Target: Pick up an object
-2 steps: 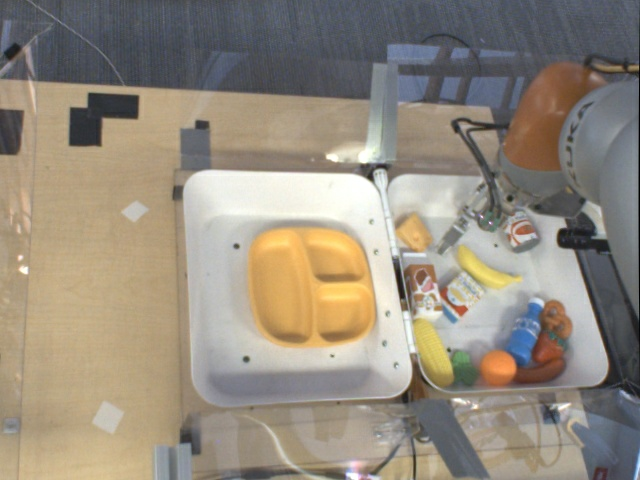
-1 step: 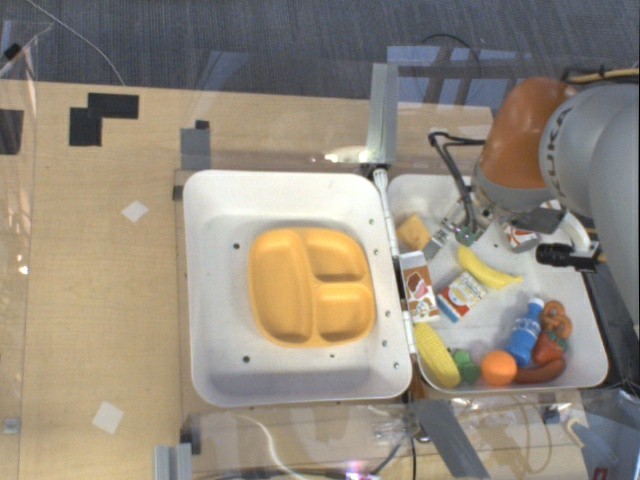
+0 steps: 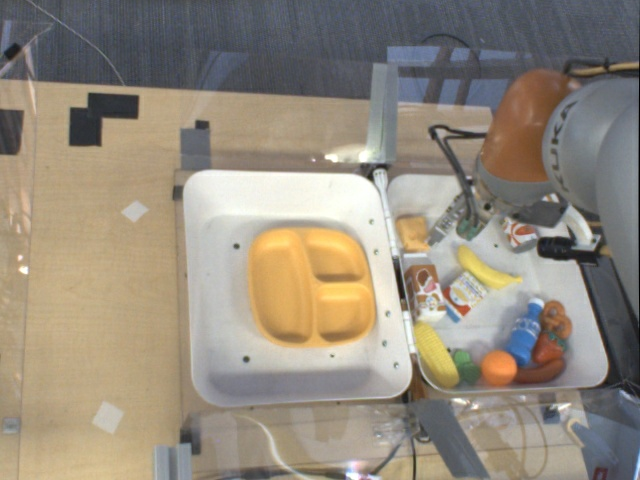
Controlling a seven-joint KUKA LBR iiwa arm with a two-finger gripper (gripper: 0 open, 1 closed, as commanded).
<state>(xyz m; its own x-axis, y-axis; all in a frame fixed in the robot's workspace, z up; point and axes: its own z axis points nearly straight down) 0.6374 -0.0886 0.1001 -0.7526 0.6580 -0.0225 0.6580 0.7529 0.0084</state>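
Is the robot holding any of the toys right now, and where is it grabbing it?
No toy shows in the pincer. It hangs over the right bin, just above the banana and beside the bread.

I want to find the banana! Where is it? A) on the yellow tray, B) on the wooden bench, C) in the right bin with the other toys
C: the banana lies in the right bin, among the toy foods.

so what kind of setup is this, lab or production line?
Most likely a lab test bench for robot picking. Two white bins sit side by side on a wooden bench; one holds a yellow divided tray, the other toy food such as a banana. The tool hangs above them.
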